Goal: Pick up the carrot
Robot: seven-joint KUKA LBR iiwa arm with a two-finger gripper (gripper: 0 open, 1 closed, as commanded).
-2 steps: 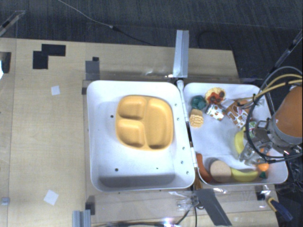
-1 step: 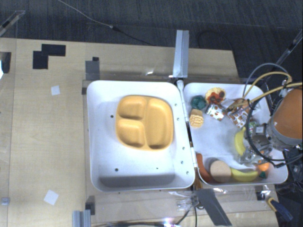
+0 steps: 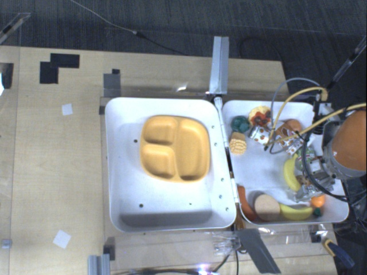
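The gripper (image 3: 309, 195) sits low in the right bin (image 3: 269, 168), its tip buried among cables, so its grip state cannot be told. Just beside it, an orange bit, likely the carrot (image 3: 317, 200), peeks out by a banana (image 3: 296, 212).

Yellow tray (image 3: 174, 148) in white bin (image 3: 123, 153); orange carrot (image 3: 317, 200), yellow bananas (image 3: 291, 173).

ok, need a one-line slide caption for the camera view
Grey KUKA arm's pincer low over the small orange carrot in the right white bin; yellow sectioned plate in the left white bin.
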